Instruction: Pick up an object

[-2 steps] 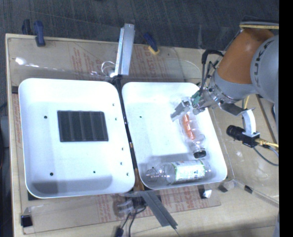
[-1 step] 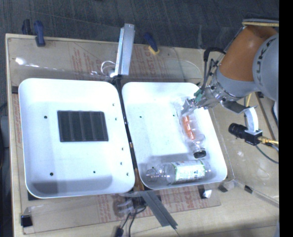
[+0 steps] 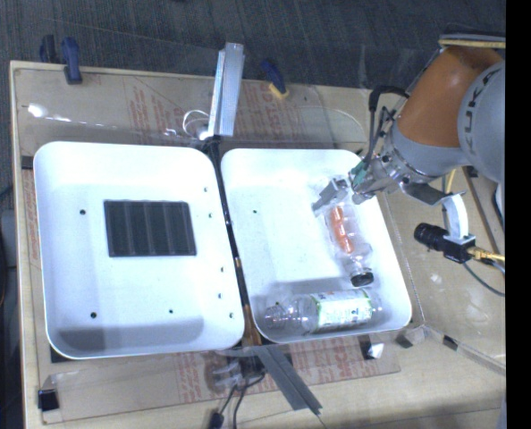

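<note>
The pincer (image 3: 330, 195) hangs low over the upper right part of the right bin (image 3: 274, 172), just above the top end of a clear bottle with orange contents (image 3: 346, 235) lying there; whether it is spread or clenched, or touching that bottle, cannot be told. A second clear bottle with a pale label (image 3: 324, 312) lies along the bin's near wall, apart from the pincer.
</note>
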